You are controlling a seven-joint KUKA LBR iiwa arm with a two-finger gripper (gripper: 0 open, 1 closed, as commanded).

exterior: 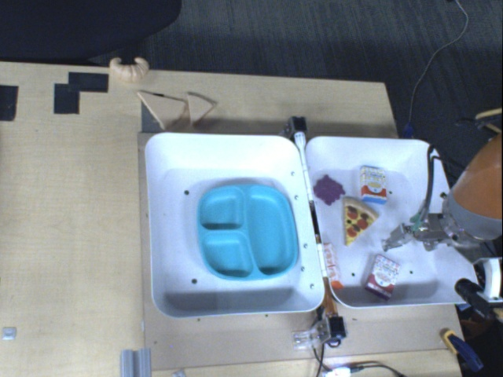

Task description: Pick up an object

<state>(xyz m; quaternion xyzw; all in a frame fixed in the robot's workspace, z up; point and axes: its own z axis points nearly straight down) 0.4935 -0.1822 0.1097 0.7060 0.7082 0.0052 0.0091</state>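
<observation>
The right bin (pixel 409 151) holds a purple grape-like piece (pixel 329 187), a toy pizza slice (pixel 357 220), a small white and red carton (pixel 373 184) near the back, and a second small carton (pixel 383 276) near the front. My gripper (pixel 401 238) hovers low over the right part of this bin, just right of the pizza slice and above the front carton. Nothing is visibly held in it. The orange band of the arm (pixel 481 181) rises behind it at the right edge.
The left bin (pixel 169 210) bears a blue three-compartment tray (pixel 247 230). A black divider (pixel 306 187) runs between the two bins. Cables hang at the front edge of the bench (pixel 330 336). The wooden bench top (pixel 71 234) stretches to the left.
</observation>
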